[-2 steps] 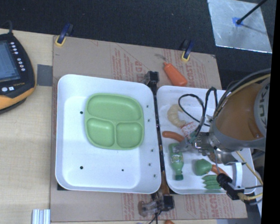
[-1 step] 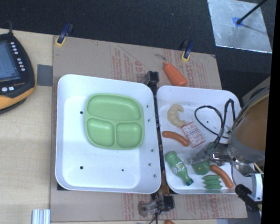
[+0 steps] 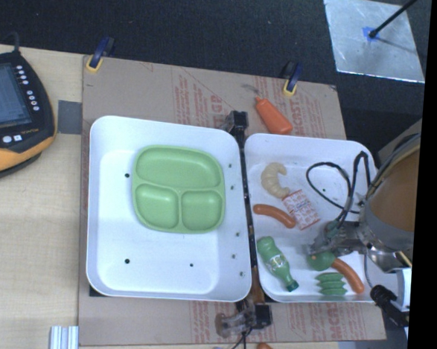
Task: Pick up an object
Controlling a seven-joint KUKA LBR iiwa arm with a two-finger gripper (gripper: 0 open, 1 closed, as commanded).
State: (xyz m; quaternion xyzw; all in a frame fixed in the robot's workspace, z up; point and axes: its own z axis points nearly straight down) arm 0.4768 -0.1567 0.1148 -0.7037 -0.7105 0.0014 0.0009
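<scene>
Crowding is the main risk as I judge it: my gripper is low in the right-hand bin, right over a small round green piece, and just beside it toward my arm lies an orange sausage with a ribbed green piece touching the bin floor below that. If I close here I could pinch two things at once, or nudge the round green piece sideways so it rolls out of reach against the sausage. A black cable loops across the bin just past my wrist, and it could snag or drag on anything I lift. Whether my fingers are spread or closed I cannot tell; they blur into the dark metal and the green piece, and I see nothing clearly caught between them. Further out from me sit a green bottle, a second sausage, a red-printed packet and a pale curved pastry. Beyond those, the other bin holds a green divided plate.
</scene>
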